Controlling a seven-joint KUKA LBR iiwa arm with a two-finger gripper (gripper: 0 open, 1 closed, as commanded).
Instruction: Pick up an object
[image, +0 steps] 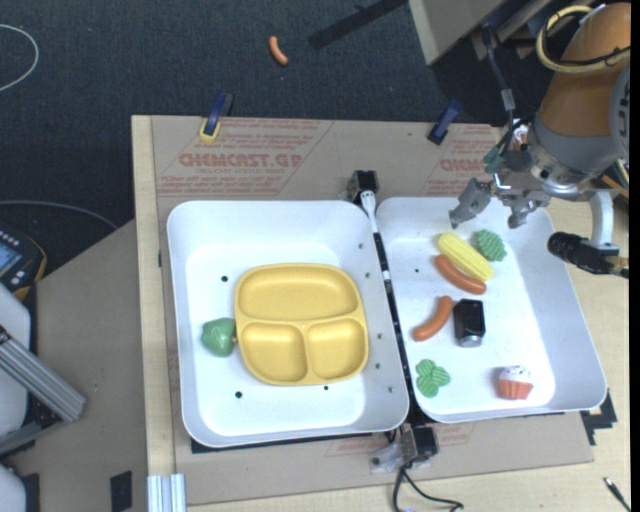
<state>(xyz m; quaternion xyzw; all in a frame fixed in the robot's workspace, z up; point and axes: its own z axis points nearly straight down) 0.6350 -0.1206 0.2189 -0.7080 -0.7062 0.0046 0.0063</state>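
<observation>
My gripper (495, 210) hangs open above the far end of the right bin (580, 330), with nothing between its fingers. Just below it lie a yellow corn cob (465, 256), a green leafy piece (489, 245) and an orange hot dog (460, 274). Farther toward the front of that bin sit a small sausage (433, 318), a black block (469, 322), a green broccoli piece (432, 377) and a cupcake (514, 382).
The left bin (190, 260) holds a yellow sectioned plate (300, 322) and a green toy (219, 336) by the plate's left side. A black divider clip (364, 186) sits between the bins at the far edge. A black cable connector (585, 251) sticks out at the right.
</observation>
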